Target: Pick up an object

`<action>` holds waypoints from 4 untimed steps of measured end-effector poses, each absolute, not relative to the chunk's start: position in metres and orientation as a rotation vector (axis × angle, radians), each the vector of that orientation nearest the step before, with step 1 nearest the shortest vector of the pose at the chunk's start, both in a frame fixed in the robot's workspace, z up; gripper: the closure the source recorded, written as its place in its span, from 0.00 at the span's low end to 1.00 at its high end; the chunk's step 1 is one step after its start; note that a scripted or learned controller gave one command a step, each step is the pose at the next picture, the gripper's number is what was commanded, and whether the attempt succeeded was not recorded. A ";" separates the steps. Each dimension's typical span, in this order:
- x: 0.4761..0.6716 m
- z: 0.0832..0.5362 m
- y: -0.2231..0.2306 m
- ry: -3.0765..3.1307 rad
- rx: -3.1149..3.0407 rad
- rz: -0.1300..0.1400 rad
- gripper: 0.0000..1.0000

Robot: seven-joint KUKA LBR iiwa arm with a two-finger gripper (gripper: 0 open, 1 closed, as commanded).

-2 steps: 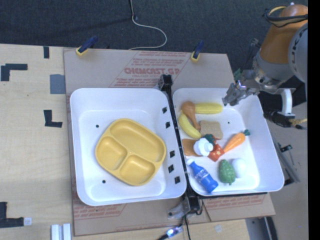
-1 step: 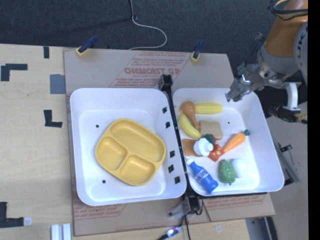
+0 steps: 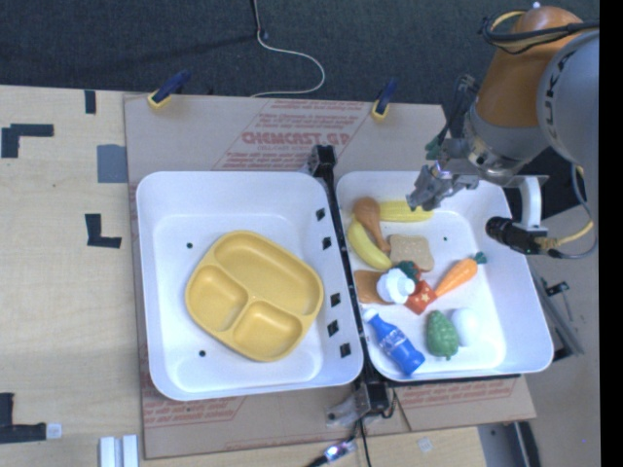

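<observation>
The right bin (image 3: 506, 350) holds several toy foods: a yellow banana (image 3: 367, 246), a brown drumstick (image 3: 369, 214), a corn cob (image 3: 405, 212), a slice of toast (image 3: 411, 252), a carrot (image 3: 456, 276), a green vegetable (image 3: 441, 334), a blue bottle (image 3: 394, 343) and a white and red item (image 3: 401, 286). My gripper (image 3: 424, 196) hangs over the back of this bin, just above the right end of the corn cob. Nothing shows between its fingers.
The left bin (image 3: 161, 212) carries a yellow divided plate (image 3: 253, 295). A black divider (image 3: 336, 261) runs between the bins. The arm (image 3: 526, 86) comes in from the upper right. Blue and yellow clamps (image 3: 167, 89) hold the cardboard at the back.
</observation>
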State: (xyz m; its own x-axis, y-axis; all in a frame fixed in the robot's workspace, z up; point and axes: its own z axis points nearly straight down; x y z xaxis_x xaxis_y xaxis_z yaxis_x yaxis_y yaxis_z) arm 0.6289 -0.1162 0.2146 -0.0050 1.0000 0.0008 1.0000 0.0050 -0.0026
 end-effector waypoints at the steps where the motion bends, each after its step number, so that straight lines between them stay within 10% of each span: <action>1: 0.614 0.215 -0.066 -2.226 -2.214 0.002 1.00; 4: 0.618 0.233 -0.075 -2.223 -2.219 0.000 1.00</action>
